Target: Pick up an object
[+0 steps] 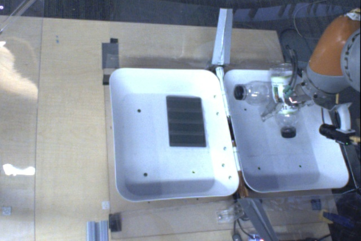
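A clear plastic bottle (254,92) with a black cap lies on its side near the back left of the right bin (304,175), cap pointing left. My gripper (285,103) hangs over the back middle of that bin, right beside the bottle's base; glare and clear plastic blur where one ends and the other begins. A small dark object (288,132) sits on the bin floor just in front of the gripper. A flat black ribbed rectangle (185,121) lies in the middle of the left bin (130,166).
The arm with its orange band (330,53) comes in from the right over the right bin's back corner. A metal divider post (222,42) stands behind the gap between the bins. Cables and clamps crowd the bench's front right edge.
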